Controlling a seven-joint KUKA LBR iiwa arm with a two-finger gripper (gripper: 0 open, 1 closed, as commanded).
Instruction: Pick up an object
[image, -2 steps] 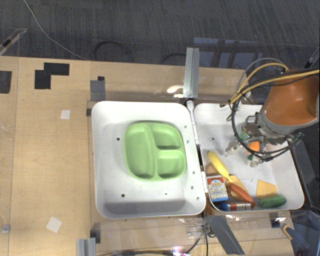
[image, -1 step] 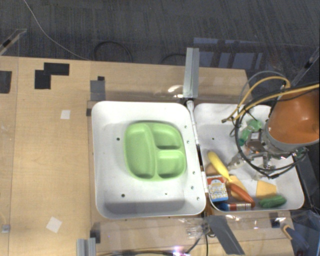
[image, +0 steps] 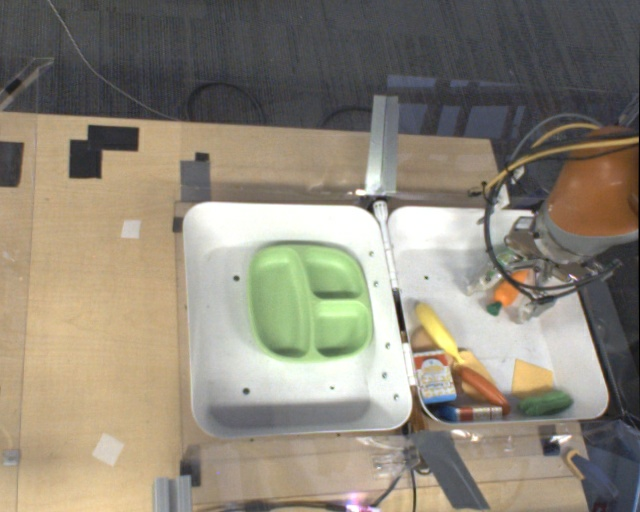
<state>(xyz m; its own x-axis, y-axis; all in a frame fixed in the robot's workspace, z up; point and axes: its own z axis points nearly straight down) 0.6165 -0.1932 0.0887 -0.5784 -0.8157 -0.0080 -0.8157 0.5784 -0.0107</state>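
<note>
The hand (image: 520, 285) hangs low in the right bin (image: 440, 235), over its far half, and pinches a small orange-and-green piece (image: 503, 295) whose long axis slants down-left, while the banana (image: 438, 333) lies nearer the divider.

The arm reaches in from the right, its orange band (image: 598, 195) bulging large at the edge and black and yellow cables (image: 540, 150) looping over and behind it. Below the band the grey wrist (image: 555, 238) angles down and to the left. The gripper (image: 510, 293) points downward at the end of it, low over the bin floor, dark thin cables curling round its body. Something orange and green sits right at the fingertips; whether it is pinched cannot be told.
</note>
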